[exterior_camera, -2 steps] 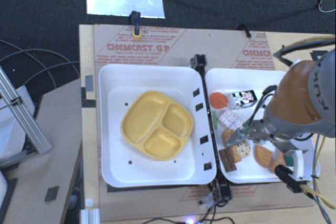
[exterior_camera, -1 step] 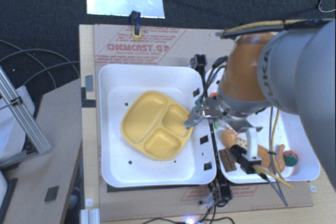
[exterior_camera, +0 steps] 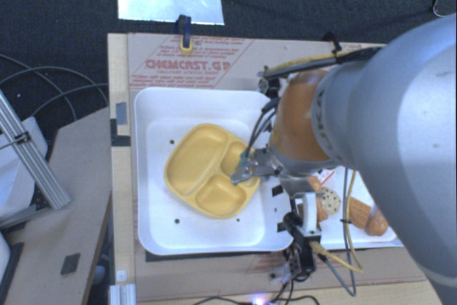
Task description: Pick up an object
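Observation:
A yellow divided plate point(exterior_camera: 203, 169) lies in the left white bin point(exterior_camera: 153, 125), tilted a little. My gripper point(exterior_camera: 244, 172) reaches down from the big grey arm with its orange band point(exterior_camera: 300, 121) and sits at the plate's right rim, over the divider between the compartments. The fingers look close together at the rim, and the wrist hides how they stand. In the right bin lie a spotted cookie-like object point(exterior_camera: 330, 202) and an orange-brown object point(exterior_camera: 365, 215), partly hidden by the arm.
The arm covers most of the right bin point(exterior_camera: 382, 243). Cables point(exterior_camera: 335, 261) hang at the front edge of the bench. A cardboard sheet point(exterior_camera: 193, 61) with a blue-yellow clamp point(exterior_camera: 185, 36) lies behind the bins. A metal frame point(exterior_camera: 28, 153) stands at the left.

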Controlling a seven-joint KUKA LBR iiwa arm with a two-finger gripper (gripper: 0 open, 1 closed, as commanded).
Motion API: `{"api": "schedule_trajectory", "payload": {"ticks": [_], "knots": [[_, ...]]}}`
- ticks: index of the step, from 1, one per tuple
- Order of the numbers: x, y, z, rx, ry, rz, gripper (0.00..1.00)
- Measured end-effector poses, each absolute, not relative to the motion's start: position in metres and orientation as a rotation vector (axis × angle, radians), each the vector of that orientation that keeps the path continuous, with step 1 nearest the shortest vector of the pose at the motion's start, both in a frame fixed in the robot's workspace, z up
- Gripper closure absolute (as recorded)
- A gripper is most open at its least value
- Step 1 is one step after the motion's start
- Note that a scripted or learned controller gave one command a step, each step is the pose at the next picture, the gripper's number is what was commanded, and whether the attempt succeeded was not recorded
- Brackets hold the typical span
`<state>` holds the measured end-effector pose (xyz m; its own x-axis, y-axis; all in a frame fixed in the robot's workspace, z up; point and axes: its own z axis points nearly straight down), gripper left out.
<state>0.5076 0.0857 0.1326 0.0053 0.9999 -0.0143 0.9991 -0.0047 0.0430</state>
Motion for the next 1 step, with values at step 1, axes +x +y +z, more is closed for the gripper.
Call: {"api": "schedule_trajectory", "payload": {"ticks": [1], "knots": [[0.508, 0.0743, 0.1397, 2.198, 2.165, 0.014, 1.0]]}}
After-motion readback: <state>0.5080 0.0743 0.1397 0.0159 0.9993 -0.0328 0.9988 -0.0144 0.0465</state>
